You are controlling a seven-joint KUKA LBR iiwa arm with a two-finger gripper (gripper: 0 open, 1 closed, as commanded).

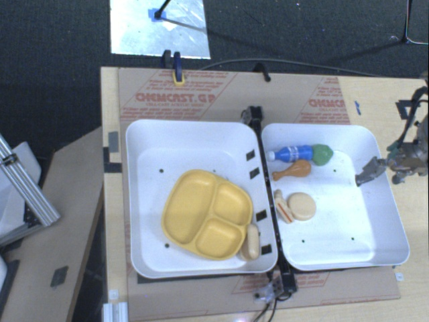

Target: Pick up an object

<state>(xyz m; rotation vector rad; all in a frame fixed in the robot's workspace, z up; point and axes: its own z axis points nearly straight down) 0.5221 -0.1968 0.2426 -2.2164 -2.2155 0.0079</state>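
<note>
Our hand [373,171] sits at the 3 o'clock edge of the right bin [348,250], and we cannot tell if it is wide or narrow. The toys lie apart from it at 9 o'clock: a blue bottle [291,153], a green ball [322,153], a toy drumstick [293,172] and a round bun [301,206]. We think the bun is best, since it lies alone, so we go straight down over it.

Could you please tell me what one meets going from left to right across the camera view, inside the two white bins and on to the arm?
Yellow divided plate → pale bread roll → hot dog → round bun → gripper at the right bin's right edge.
</note>
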